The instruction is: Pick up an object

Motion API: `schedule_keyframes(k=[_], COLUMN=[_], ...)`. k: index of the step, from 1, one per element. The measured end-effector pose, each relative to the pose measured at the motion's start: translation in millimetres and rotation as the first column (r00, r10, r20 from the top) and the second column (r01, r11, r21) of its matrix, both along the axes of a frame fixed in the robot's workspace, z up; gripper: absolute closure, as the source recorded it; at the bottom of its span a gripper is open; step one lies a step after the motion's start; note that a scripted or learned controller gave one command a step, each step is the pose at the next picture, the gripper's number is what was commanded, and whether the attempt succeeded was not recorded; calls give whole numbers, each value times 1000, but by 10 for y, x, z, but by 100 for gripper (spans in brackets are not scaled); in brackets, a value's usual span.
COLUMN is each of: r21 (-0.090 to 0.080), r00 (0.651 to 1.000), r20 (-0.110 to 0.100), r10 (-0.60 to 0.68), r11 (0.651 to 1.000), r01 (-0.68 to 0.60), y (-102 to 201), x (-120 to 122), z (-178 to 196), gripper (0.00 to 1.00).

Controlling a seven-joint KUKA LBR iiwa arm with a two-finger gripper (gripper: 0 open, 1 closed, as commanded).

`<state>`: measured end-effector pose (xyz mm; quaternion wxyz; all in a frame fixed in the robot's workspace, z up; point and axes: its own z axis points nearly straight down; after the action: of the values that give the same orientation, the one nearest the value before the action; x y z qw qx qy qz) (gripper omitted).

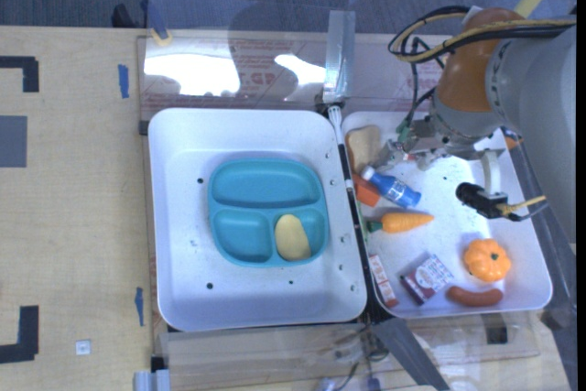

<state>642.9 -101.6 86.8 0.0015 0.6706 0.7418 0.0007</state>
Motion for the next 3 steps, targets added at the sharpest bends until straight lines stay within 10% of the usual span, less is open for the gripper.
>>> schedule_keyframes(k=[2,3], r21=[-1,-3], r00=[987,988], r20=[3,10], r10=[158,155], r11=[987,988], r01=[-158,-155], y=[-24,-33], x=[-899,-877], z=[11,130], gripper=[0,100])
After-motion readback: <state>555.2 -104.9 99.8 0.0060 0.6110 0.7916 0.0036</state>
